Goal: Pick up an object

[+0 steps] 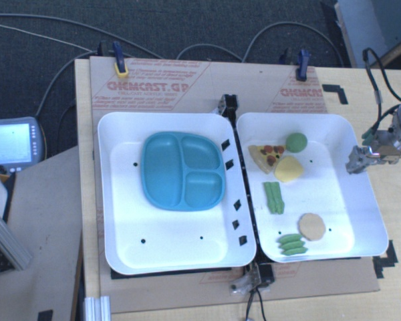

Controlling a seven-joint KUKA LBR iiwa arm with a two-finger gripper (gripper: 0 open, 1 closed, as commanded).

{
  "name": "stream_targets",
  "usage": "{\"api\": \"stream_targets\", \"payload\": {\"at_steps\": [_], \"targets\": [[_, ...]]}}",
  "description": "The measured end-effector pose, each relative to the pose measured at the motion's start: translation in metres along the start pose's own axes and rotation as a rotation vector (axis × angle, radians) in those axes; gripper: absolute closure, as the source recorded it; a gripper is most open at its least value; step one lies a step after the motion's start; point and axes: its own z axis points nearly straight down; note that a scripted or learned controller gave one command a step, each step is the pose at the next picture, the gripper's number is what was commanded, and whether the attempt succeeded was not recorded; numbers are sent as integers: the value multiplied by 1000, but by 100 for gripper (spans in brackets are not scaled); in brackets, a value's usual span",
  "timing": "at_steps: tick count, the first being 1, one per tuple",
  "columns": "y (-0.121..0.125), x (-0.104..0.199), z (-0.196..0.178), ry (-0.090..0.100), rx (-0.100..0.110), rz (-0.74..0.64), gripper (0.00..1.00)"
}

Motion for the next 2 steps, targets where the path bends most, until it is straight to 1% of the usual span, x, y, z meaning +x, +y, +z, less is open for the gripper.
{"api": "stream_targets", "payload": {"at_steps": [1,2], "targets": [[2,4,-64,-1,-2,-1,100],[13,53,-69,2,2,-3,100]]}}
